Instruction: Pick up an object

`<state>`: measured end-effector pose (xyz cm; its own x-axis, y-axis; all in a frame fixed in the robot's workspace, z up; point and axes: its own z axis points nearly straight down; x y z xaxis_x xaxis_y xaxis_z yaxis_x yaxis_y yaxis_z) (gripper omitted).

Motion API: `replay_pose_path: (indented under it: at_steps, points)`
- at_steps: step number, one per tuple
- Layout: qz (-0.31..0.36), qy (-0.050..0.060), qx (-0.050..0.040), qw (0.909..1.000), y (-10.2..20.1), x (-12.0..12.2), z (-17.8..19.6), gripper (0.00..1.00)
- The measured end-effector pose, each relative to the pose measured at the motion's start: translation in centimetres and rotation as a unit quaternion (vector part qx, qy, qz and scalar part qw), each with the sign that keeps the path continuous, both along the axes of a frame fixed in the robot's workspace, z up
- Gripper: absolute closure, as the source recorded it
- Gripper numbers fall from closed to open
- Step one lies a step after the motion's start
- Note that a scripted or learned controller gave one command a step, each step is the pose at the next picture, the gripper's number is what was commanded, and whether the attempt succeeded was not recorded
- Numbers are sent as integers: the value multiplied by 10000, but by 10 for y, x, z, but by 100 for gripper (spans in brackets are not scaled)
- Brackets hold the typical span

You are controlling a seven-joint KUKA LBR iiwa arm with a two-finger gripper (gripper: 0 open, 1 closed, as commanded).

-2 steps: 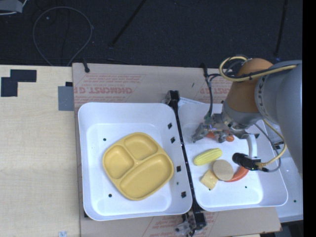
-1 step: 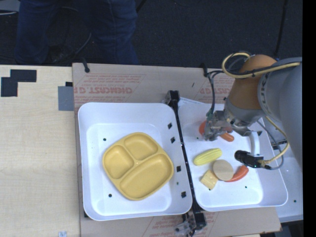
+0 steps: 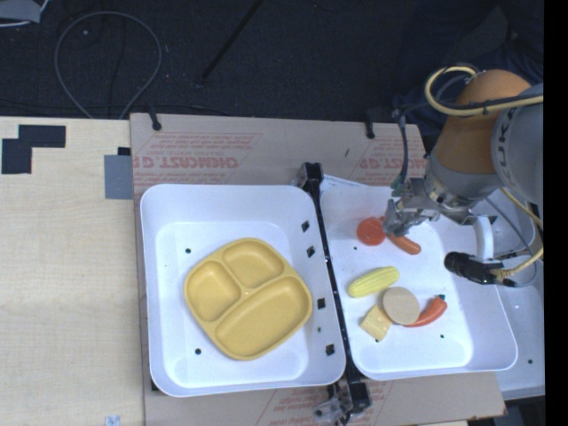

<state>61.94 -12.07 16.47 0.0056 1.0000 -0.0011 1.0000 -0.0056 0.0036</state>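
My gripper (image 3: 398,221) hangs over the upper left part of the right bin (image 3: 484,349), reaching in from the right. Just left of it lies a round red tomato (image 3: 370,231). A small orange carrot (image 3: 406,245) lies directly below the gripper's tip, partly covered by it; whether they touch is unclear. Further toward the front lie a yellow corn cob (image 3: 373,280), a round tan disc (image 3: 400,305), a red-orange chili pepper (image 3: 429,312) and a pale yellow wedge (image 3: 375,324).
The left bin (image 3: 160,238) holds a yellow divided plate (image 3: 248,298). A black divider (image 3: 325,273) with clips runs between the bins. A black handle-like part (image 3: 475,269) and cables of the arm hang over the right bin's right side.
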Motion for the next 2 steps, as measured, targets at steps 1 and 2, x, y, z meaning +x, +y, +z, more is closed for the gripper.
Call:
replay_pose_path:
  at_steps: [1, 2]
  points:
    - [-11, 7, 2, 10000, -4, -5, 45, 100]
    - [37, 2, 2, 10000, -5, -5, 98, 100]
